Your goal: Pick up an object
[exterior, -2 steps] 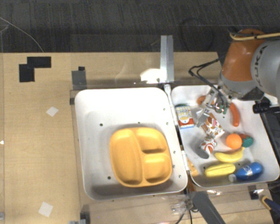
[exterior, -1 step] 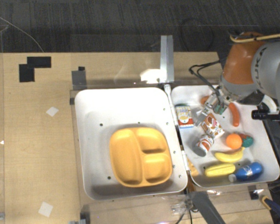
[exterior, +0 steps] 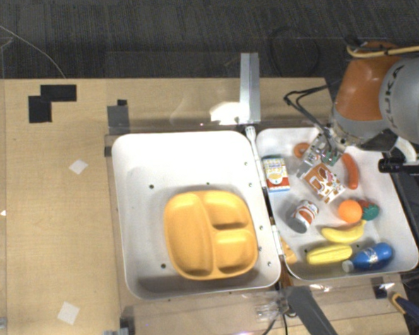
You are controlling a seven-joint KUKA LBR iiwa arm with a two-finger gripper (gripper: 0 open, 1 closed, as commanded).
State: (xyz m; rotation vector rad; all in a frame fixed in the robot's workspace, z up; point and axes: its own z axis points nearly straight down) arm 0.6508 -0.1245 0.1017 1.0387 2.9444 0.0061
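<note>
Yellow-orange all over, that's the divided tray, sitting against the plain white of the left bin. Across in the right bin, also white, colours crowd together: a bright orange fruit, two yellow bananas just below it, and lower still a blue bottle with a white cap. Above the orange, a red-orange sausage. Left of it, a carton patterned orange and white. The arm shows grey with an orange band.
</note>
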